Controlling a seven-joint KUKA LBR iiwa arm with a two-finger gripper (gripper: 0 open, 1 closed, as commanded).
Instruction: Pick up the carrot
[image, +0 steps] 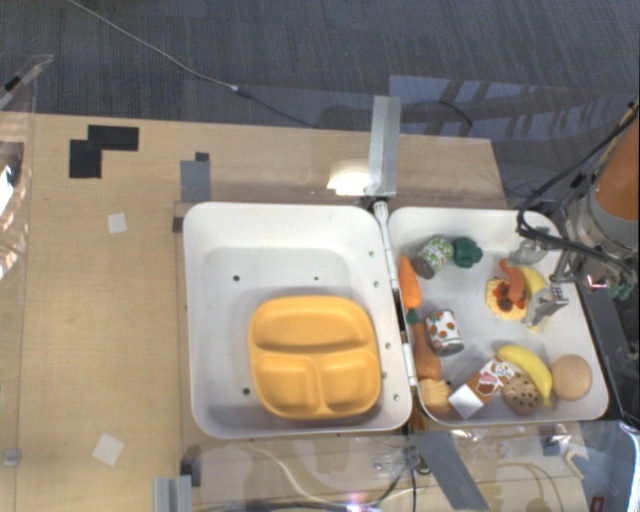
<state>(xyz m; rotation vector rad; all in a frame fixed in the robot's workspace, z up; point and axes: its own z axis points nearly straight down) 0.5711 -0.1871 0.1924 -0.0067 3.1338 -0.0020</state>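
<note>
The carrot (409, 282) is orange with a green top and lies along the left wall of the right bin (590, 330), pointing toward the back. My gripper (546, 304) hangs over the right side of that bin, well to the right of the carrot and apart from it. It is just beside a yellow and red toy food piece (508, 292). Nothing shows in its grasp.
A yellow divided tray (313, 355) sits in the left bin (230, 250). The right bin also holds a tin (434, 255), broccoli (466, 252), a small can (444, 332), a banana (530, 368), a bun (571, 377) and several more foods at the front.
</note>
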